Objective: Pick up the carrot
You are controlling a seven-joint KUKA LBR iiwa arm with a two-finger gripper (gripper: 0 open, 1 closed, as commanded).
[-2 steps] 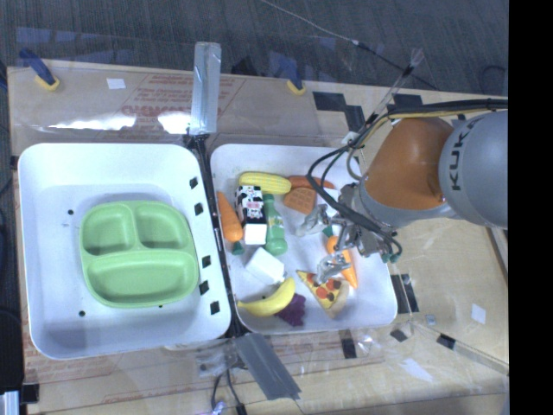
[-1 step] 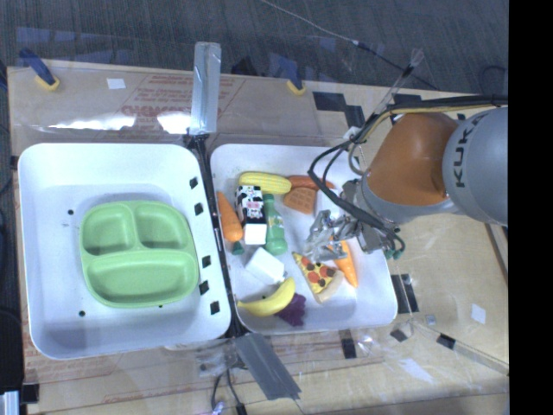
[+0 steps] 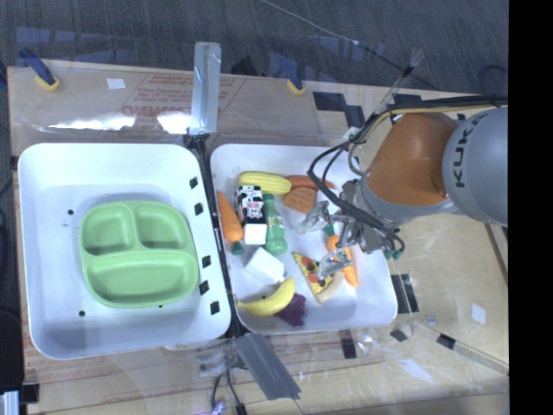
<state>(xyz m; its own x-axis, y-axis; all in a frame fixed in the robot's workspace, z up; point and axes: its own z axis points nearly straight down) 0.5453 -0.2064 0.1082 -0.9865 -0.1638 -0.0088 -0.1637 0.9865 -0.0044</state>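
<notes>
The arm (image 3: 432,158) reached in from the right over the right bin (image 3: 373,314), with the gripper (image 3: 339,236) low over that bin's right half. Whether its claw was released or clenched could not be told, and nothing was seen between the fingers. The carrot (image 3: 229,219) lay along the right bin's left wall, well apart from the gripper. Just beside it stood a small black-and-white carton (image 3: 251,204) and a green bottle (image 3: 275,232). A corn cob (image 3: 264,182) lay near the bin's far wall, a banana (image 3: 270,298) near its front edge, and a pizza slice (image 3: 311,271) just below the gripper. The left bin (image 3: 43,318) carried a green divided plate (image 3: 136,253) at its centre.
</notes>
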